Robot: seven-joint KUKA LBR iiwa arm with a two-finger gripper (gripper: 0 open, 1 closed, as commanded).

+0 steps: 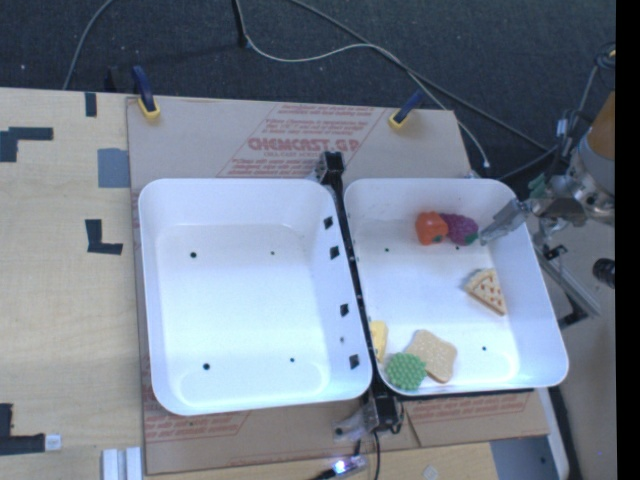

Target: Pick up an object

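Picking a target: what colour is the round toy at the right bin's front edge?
Green, with a dotted texture, in the camera view.

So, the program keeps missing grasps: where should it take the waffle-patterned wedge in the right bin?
Probably from straight above, closing across the two long sloping edges near the middle of the waffle wedge. It lies flat and apart from the other toys, with the bin wall close on its right, so a sideways approach looks cramped.

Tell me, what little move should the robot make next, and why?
Probably slide the tool a little left and down onto the purple toy. That toy lies closest to it in the right bin, beside the orange toy, and nothing is picked up yet.
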